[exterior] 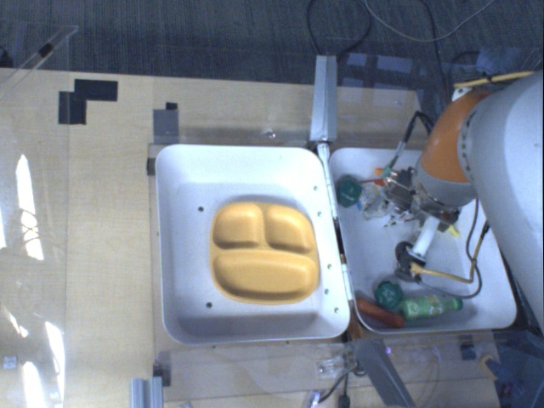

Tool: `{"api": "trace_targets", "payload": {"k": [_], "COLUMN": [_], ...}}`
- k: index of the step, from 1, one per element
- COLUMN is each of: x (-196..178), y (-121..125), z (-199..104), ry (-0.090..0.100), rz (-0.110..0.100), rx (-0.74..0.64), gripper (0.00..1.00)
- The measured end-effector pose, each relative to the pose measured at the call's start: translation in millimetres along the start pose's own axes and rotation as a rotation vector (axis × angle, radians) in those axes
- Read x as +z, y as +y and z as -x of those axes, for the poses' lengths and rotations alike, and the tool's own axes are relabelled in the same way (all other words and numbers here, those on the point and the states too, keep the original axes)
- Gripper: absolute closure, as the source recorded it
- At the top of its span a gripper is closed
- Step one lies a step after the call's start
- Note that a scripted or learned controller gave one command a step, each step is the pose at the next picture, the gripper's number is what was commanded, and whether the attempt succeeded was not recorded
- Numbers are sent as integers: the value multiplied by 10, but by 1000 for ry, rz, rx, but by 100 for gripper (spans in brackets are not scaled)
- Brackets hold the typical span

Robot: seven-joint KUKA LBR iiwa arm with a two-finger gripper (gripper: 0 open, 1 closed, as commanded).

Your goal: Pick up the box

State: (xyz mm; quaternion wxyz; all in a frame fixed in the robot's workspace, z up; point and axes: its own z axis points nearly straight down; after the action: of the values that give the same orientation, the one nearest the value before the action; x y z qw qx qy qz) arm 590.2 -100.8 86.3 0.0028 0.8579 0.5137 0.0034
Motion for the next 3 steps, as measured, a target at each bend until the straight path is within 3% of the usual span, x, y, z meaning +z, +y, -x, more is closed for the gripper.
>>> {"api": "trace_targets", "payload": {"k": [1,2,3], "x": [-1001,-22,-113], "y": [-181,-347,-334], "z": [684,243,226], "ry": [-3,-3,-2], "rz": [-8,-8,-7], "rx": [1,237,230], "gripper": [0,0,100]}}
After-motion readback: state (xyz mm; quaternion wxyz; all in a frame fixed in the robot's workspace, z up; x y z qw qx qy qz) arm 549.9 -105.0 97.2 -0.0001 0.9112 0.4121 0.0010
